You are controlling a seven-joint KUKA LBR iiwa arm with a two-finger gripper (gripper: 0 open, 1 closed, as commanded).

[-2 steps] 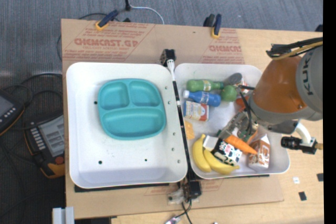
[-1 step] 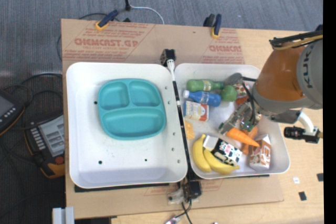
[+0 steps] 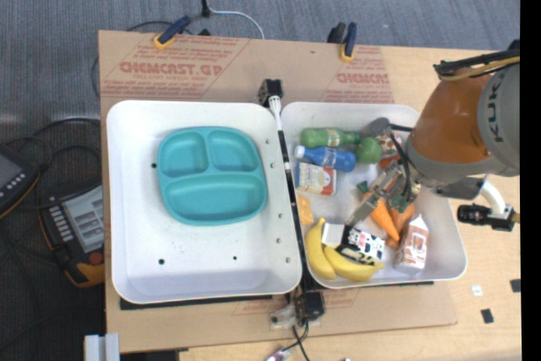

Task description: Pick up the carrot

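Note:
The carrot (image 3: 388,221) is a short orange piece lying in the right bin (image 3: 439,266), between a cow-patterned carton and a small white-and-orange carton. My gripper (image 3: 368,207) reaches down from the grey arm with the orange band (image 3: 452,131) and sits low over the bin, just left of the carrot's upper end. It is close to the carrot or touching it. The wrist hides part of the carrot's top.
Several items crowd the right bin: a green bottle (image 3: 325,137), a blue bottle (image 3: 328,157), a small juice carton (image 3: 314,178), bananas (image 3: 330,258), the cow-patterned carton (image 3: 363,245) and the white-and-orange carton (image 3: 413,243). A teal divided plate (image 3: 211,175) lies in the left bin (image 3: 135,258).

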